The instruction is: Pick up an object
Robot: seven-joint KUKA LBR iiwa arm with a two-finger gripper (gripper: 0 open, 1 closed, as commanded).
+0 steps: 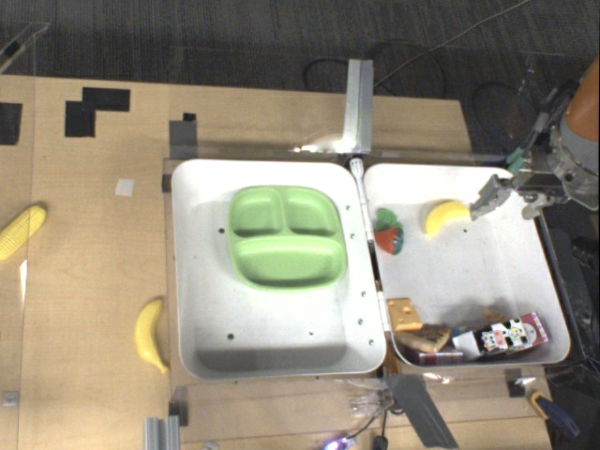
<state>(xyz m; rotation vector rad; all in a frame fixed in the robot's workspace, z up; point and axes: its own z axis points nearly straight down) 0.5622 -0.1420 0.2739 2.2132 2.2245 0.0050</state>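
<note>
Objects for pickup sit in right bin [525,251]: small yellow banana-shaped piece [446,217] toward far side, red strawberry w/ green top [388,232] near left wall, just left of yellow piece but apart from it. Along near wall: tan cracker-like block [404,314], brown bar [427,338], patterned packet [511,334], clustered together.

Gripper [507,195] at far right edge of right bin, above bin rim, just right of yellow piece, not touching it. Two fingers visible, spread apart, nothing between them. Grey arm w/ orange band [586,111] comes in from right.

Left bin [197,251] holds green divided tray [286,235], lying flat, roughly centred, a bit toward far side. Three compartments: two small on far side, one wide on near side.

On wooden bench [84,251] outside bins: yellow banana [150,334] just left of left bin's near corner; yellow corn cob [19,232] at far left edge, well apart from banana. Black cable [450,40] on dark floor beyond bench.
</note>
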